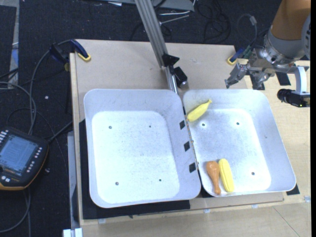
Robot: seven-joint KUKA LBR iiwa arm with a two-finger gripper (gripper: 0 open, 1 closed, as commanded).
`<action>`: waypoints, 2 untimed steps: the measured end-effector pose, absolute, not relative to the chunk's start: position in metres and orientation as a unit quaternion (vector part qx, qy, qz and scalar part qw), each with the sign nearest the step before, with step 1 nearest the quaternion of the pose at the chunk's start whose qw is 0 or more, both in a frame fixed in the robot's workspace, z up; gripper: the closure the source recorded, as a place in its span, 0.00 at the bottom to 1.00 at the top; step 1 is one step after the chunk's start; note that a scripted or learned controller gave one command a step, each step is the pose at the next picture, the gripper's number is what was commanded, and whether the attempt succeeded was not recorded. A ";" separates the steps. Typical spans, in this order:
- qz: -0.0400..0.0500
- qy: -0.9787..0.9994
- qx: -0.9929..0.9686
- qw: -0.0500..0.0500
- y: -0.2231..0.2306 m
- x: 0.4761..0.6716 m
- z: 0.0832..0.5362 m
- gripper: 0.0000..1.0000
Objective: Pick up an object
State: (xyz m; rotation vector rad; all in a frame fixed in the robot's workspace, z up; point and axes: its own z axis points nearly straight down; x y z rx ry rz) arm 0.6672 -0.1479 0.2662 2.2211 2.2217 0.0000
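Arm comes in from the right, wrist parked above the counter just past the far right corner of the right bin. Gripper hangs over bare counter near that bin's far edge, not over any object. Jaws look spread and released, nothing between them, though they are small and a bit blurred.

Right bin holds all the candidates. Yellow banana-like piece lies at the bin's far left corner, tilted, one end riding up the sloped wall beside the seam between the bins; probably slid there and rests against the rim. Orange carrot-like piece and yellow corn-like piece lie side by side, touching or nearly so, at the near edge of the bin, left of its middle. Both sit where floor meets the near wall, so likely settled there by the slope.

Left bin sits beside the right one; the two rims overlap along the middle. Metal pole slants in from the far edge of the counter down to that seam.

Judgement: pick not started, approach stage. Banana piece is nearest the gripper and isolated, easier target. The near pair is crowded against the wall, jaws risk catching both or skidding on the rim.
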 end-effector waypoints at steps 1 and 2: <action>-0.001 0.707 0.707 -0.002 -0.138 0.665 0.217 0.00; -0.001 0.707 0.707 -0.001 -0.140 0.664 0.175 0.00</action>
